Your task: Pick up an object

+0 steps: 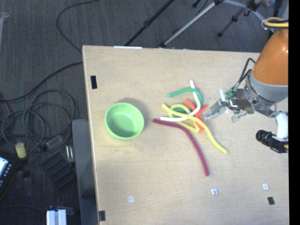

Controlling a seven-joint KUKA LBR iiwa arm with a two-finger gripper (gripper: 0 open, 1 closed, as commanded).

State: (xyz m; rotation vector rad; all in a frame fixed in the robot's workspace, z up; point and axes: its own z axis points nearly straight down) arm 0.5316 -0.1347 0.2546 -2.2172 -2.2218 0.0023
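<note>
A tangle of soft strands lies mid-bench: a green strand (pixel 183 93), an orange strand (pixel 194 109), a yellow strand (pixel 213 140) and a long purple strand (pixel 192 143) that trails toward the front. My gripper (pixel 216 104) sits just right of the tangle, low over the bench, with the orange-banded arm (pixel 274 60) behind it. Its fingers stand open, the lower fingertip (pixel 210 113) close to the orange strand's end. I see nothing between the fingers.
A green bowl (pixel 124 120) sits left of the tangle on the tan bench top (pixel 140 182). A black part (pixel 270 139) juts in at the right edge. Cables (pixel 42 116) lie on the floor to the left, and stand legs (pixel 201 8) are behind the bench.
</note>
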